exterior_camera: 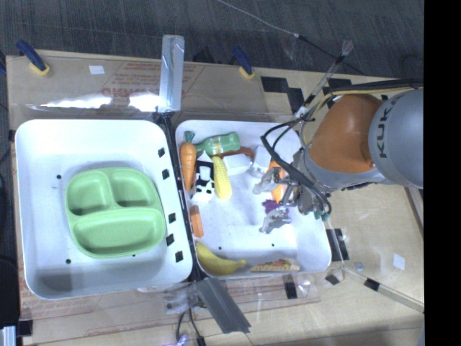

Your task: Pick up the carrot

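Looking down from above, nearest edge first. A banana [218, 262] lies curved along the near wall of the right bin [310, 247], with a flat orange-and-yellow item [274, 267] just beside it; I cannot tell what that one is. Both sit pressed to the wall, probably slid there, out of the arm's way.

Mid-bin: the gripper [277, 211] hangs low over the right half of this bin, wrist cables looping above it. Its metal tips point toward the bin floor beside a small purple piece [271, 205]. Jaws: cannot tell whether spread or closed; the wrist body and cables hide the gap. Nothing can be seen between them.

Left side: the carrot [188, 166] lies lengthwise against the bin's left wall, green top toward the far side, tip toward me. It is well apart from the gripper, untouched. A corn cob [221, 176] lies just beside it, roughly parallel; a short orange piece [197, 222] rests nearer along the same wall.

Far end: a green bottle-like item [222, 144] lies across the bin near the carrot's top.

Judgement: hugging the wall leaves little room for a finger on that side, so a grasp there looks awkward.

Left bin [32, 193]: holds a green divided plate [114, 211], centred. The desk [374, 251] beyond is cardboard-covered.
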Robot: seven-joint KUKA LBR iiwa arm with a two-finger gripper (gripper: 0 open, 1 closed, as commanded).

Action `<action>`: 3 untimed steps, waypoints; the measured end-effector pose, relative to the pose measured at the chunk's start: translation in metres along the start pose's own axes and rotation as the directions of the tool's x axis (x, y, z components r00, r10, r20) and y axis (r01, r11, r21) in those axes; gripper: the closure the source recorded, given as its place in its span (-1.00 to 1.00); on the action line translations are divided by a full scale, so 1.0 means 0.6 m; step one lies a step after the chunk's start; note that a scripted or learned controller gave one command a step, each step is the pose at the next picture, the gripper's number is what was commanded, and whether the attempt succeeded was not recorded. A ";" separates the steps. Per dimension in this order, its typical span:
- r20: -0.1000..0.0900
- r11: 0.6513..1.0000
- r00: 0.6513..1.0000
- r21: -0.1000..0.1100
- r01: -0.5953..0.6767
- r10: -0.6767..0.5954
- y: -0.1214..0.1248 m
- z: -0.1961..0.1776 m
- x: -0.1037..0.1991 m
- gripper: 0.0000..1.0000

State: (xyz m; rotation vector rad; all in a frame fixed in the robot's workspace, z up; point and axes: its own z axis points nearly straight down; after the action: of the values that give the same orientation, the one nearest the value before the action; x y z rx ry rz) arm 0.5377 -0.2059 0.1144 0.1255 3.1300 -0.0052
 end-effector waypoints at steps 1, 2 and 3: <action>-0.006 1.000 1.000 -0.002 0.024 -0.024 -0.003 0.036 -0.060 -1.00; -0.002 0.999 0.999 -0.001 0.032 -0.032 -0.001 0.017 -0.063 1.00; -0.005 0.999 0.999 -0.004 -0.051 0.051 0.141 -0.077 -0.029 1.00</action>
State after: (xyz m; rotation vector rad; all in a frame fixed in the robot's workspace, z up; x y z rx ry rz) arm 0.5615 -0.1230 0.1602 0.2060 3.1301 0.0025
